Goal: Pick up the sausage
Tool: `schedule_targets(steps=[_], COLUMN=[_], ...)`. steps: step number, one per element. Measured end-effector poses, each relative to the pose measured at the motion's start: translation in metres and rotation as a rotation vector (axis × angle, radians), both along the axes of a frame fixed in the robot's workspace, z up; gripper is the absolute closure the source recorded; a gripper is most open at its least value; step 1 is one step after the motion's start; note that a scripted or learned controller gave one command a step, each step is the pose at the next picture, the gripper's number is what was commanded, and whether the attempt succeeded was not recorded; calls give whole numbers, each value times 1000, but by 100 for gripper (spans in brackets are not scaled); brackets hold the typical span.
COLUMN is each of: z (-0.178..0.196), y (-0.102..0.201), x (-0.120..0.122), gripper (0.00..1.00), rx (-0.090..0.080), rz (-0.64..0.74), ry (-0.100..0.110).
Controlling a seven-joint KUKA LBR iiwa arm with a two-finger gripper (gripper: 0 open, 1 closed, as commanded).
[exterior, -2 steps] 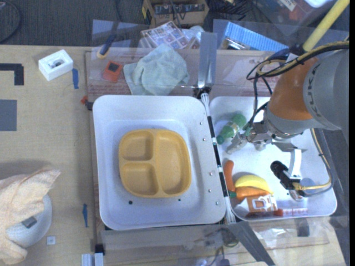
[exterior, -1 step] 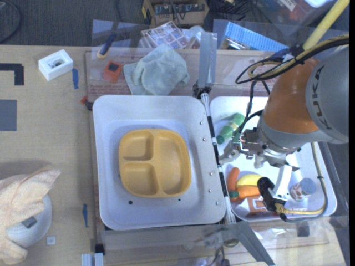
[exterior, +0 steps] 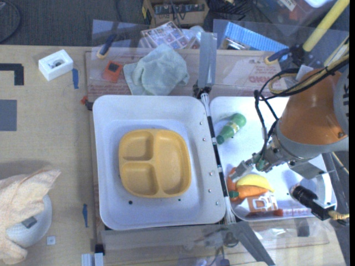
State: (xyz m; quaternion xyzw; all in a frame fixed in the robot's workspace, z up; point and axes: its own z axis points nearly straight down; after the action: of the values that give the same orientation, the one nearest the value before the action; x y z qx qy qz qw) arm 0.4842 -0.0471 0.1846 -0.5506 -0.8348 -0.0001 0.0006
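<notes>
The grey arm [exterior: 310,121] reaches in from the right, its orange band bulking above the wrist. The gripper [exterior: 248,167] hangs low, angled down and leftward.

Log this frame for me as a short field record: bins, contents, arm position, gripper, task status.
left bin: holds a yellow divided plate
right bin: green bottle at the far end; banana, carrot and a small white-and-orange packet clustered at the near end
sausage: not clearly identifiable among the near-end items
arm: reaches in from the right, over the right bin
gripper: low, just above the banana; finger state not discernible
task status: nothing visibly held
</notes>
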Motion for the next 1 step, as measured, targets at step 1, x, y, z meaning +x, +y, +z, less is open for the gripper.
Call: schedule_targets(steps=[1], z=[0], y=[22], x=[26], gripper=[0], rx=[-2], rz=[-476], ry=[-2])
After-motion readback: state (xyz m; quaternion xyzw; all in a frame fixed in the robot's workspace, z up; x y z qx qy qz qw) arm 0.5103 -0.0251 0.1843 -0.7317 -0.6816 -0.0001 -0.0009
